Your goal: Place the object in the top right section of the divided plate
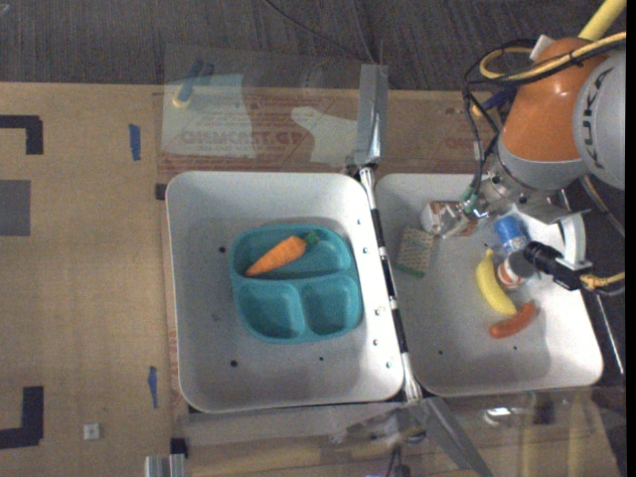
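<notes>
In the left white bin [199, 296] lies a teal plastic divided plate [296, 284], a little toward the far edge of that bin. An orange toy carrot with a green top [278, 253] rests in the long section of the plate, the one nearest the far edge of the bin, and it lies at a slant with its green end toward the right bin.

The grey arm with the orange band [547, 127] stands over the far right part of the right white bin [467, 356]. Its gripper [459, 217] is low near the far edge of this bin; I cannot tell how far it is open or whether it has hold of anything.

In the right bin, a small speckled rectangular sponge [416, 251] lies near the left edge. A yellow toy banana [489, 286], a red toy sausage [513, 321] and a blue and white bottle [508, 237] lie close together toward the right edge.
</notes>
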Action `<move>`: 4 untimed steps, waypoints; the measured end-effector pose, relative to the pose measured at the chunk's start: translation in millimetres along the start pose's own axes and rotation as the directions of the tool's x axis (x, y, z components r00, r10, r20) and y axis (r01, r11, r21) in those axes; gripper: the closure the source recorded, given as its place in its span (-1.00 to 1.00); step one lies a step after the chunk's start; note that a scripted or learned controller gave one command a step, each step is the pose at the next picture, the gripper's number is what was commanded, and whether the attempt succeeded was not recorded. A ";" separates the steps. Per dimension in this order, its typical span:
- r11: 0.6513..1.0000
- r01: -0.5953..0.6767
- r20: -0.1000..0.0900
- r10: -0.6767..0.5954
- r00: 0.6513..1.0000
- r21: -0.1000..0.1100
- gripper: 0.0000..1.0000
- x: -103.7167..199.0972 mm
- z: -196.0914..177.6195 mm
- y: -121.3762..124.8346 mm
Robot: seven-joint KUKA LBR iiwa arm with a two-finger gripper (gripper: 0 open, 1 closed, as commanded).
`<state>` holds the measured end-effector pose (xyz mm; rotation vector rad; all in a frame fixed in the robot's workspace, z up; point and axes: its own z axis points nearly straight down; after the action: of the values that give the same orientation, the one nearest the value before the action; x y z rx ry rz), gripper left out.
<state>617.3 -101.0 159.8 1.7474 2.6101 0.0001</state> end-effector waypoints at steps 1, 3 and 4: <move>0.999 -0.034 -0.001 0.034 0.999 0.001 1.00 111.3 -26.1 -2.1; 0.778 -0.629 0.000 0.629 0.778 -0.006 1.00 -17.4 71.2 -131.7; 0.803 -0.596 0.001 0.596 0.803 -0.002 1.00 -86.7 -63.6 -74.5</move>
<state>581.4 -209.6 223.5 2.4763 1.9292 0.0002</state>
